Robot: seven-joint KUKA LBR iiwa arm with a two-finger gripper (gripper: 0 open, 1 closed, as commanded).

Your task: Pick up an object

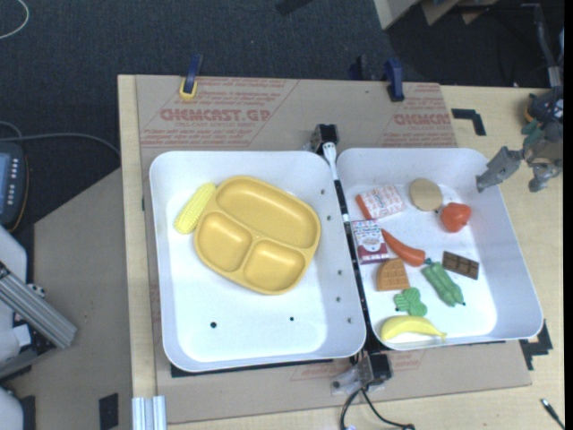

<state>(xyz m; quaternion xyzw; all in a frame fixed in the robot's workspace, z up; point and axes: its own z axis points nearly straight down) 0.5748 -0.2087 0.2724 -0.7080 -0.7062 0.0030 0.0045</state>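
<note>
Overhead slanted view of a cardboard-topped bench w/ two shallow white bins side by side.

Left bin (179, 321): a yellow divided plate (257, 234) w/ three compartments sits near the centre, slightly toward 12 o'clock. A yellow toy corn cob (194, 208) lies touching the plate's rim at approx 9–10 o'clock.

Right bin (510, 285) holds a cluster of toy foods. From bin centre: a red-and-white packet (380, 202) at 11 o'clock; a round tan item, poss. a cookie or bun (427, 194), at 12; a red tomato (456, 216) at 1–2; a dark red packet (367, 241) at 9, against the left wall; an orange carrot (404, 248) near centre; an orange waffle-like wedge (392, 275) at 7; a brown chocolate piece (460, 265) at 4; a green pea pod (442, 284) at 5; a green broccoli (411, 301) at 6; a yellow banana (410, 330) at 6, close to the near wall.

The gripper (519, 170) is at the frame's right side, over the bin's far-right corner, approx 2 o'clock from bin centre. Grey finger parts splay apart; it's released, nothing between them. The nearest items are the tomato and tan round item, both off toward 8–9 o'clock from the gripper, near but apart from it. The rest of the foods lie farther off toward 7–8 o'clock.
</note>
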